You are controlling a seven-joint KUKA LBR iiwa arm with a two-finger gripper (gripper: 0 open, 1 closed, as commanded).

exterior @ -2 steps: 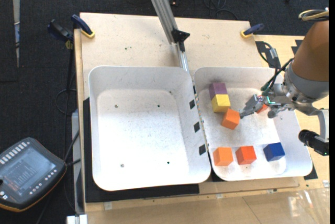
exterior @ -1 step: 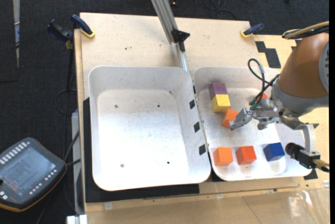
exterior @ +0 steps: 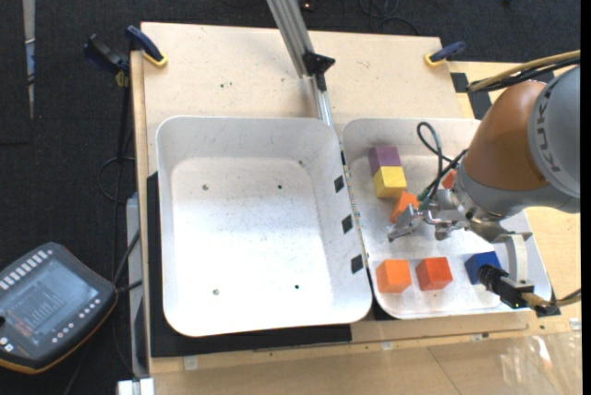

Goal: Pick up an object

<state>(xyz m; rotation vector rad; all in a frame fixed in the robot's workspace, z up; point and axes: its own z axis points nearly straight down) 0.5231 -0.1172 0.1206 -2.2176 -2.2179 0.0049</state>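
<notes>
**Blocks in the right bin, gripper low among them**

Blocks lie in the right bin, the landmark here. Largest first: the purple block and yellow block touch at its far side; two orange blocks and a blue one sit along its near edge. The small orange piece is mid-bin, at the gripper; whether it is pinched I cannot tell. The blocks look light, rigid, flat-sided: grip opposite faces.

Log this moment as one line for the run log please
arm: over right bin | pincer: low by small orange block | nearby: yellow block, purple block | grasp: unconfirmed
</notes>
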